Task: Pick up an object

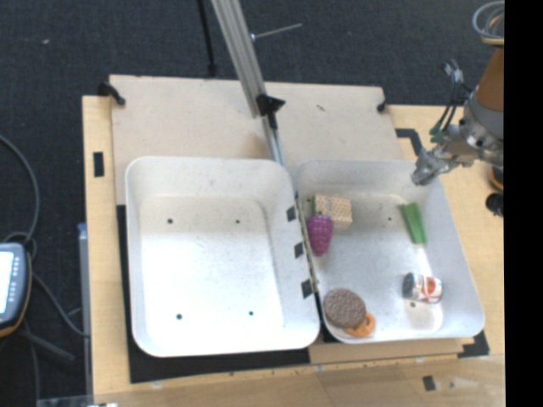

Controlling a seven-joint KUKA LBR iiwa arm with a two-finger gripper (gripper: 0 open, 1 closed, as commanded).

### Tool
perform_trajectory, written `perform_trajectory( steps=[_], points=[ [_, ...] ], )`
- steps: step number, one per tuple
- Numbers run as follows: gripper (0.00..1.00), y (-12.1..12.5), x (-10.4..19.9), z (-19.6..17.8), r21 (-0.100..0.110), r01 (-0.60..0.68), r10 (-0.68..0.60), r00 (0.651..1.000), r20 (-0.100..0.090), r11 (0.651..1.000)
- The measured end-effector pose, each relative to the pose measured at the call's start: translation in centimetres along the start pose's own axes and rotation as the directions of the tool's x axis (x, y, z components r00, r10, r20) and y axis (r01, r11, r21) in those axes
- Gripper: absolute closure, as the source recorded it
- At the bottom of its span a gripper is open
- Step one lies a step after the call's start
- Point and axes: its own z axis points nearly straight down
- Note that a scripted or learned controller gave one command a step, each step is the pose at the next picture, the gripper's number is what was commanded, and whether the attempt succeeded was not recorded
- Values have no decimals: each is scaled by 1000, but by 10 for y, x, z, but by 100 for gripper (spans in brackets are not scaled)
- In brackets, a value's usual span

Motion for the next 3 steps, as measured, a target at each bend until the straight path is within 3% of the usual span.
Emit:
perform_trajectory(
  steps=[1,3],
  points=[
    [100,-7,45,-3,3,-3,3,1000,-2,1000],
    [100,-46,152,5,4,-2,2,1000,-4,1000]
  ],
)
